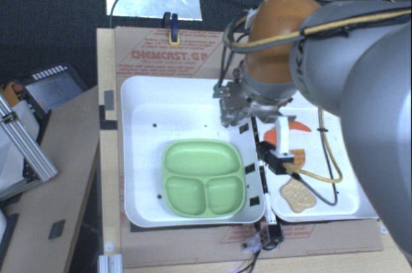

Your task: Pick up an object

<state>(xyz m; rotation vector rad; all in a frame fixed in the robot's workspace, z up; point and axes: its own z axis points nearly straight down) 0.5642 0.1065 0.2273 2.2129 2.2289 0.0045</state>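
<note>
The gripper (pixel 230 112) hangs over the left bin (pixel 138 104), near its right wall; its opening I cannot tell. A green divided plate (pixel 203 177) lies in this bin. The cardboard (pixel 168 54) behind reads perhaps "CHEMCAST".

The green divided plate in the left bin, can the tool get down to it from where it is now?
Probably yes. The green divided plate lies flat and uncovered in the left bin, nothing on it, and the tool hangs over that bin's upper right part, just beyond the plate's far edge.
</note>
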